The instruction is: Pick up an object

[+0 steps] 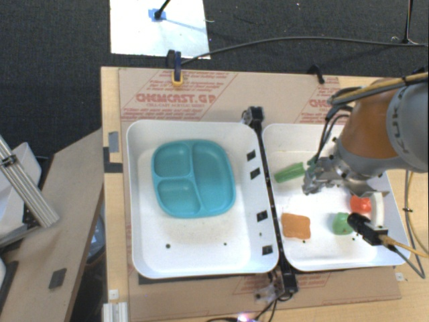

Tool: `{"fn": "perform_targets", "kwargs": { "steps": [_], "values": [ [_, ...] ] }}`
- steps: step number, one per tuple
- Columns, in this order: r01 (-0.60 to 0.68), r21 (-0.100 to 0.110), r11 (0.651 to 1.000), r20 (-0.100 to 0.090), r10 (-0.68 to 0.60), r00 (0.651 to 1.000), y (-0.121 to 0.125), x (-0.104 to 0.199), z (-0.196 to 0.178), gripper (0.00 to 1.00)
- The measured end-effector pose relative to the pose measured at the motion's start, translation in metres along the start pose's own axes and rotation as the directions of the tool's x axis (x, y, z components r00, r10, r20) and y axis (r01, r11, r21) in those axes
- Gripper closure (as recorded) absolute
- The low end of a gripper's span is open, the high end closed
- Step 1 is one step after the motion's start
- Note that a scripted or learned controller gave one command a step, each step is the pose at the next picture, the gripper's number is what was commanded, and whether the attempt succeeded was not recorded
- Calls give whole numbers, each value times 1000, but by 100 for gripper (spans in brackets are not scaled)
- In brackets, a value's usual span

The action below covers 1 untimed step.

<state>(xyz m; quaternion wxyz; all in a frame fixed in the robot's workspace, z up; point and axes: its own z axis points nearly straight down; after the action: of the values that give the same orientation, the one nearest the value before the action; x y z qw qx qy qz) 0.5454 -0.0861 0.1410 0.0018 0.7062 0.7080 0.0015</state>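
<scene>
Bench (pixel 201 89): brown board with red lettering, carrying two white bins side by side.

Left bin (pixel 144 247): holds teal tray (pixel 194 178) with three compartments, lying flat toward the far side.

Right bin (pixel 315 260): holds four small items.
- Green piece (pixel 289 173), oblong, near the far left of the bin, just beside the divider side.
- Orange block (pixel 295 225), flat on the floor toward the near left.
- Green lump (pixel 342 223), toward the near right, right of the orange block and apart from it.
- Red piece (pixel 360 205), just beyond the green lump, close under the arm.

Arm (pixel 379 129): grey with orange band, entering from the right, reaching over the right bin.

Gripper (pixel 314 180): low over the bin's middle, just right of the green piece, beyond the orange block. Fingers: spread cannot be judged from this angle; nothing seen held between them.

Clamp (pixel 175 67): black and yellow, on the bench's far edge.

White sheet (pixel 157 19): beyond the bench, on dark floor.
</scene>
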Motion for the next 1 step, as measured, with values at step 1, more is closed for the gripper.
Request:
{"fn": "perform_targets", "kwargs": {
  "steps": [1],
  "values": [
    [2,-2,1000,0,-2,1000,7,7,-48,100]
  ]
}}
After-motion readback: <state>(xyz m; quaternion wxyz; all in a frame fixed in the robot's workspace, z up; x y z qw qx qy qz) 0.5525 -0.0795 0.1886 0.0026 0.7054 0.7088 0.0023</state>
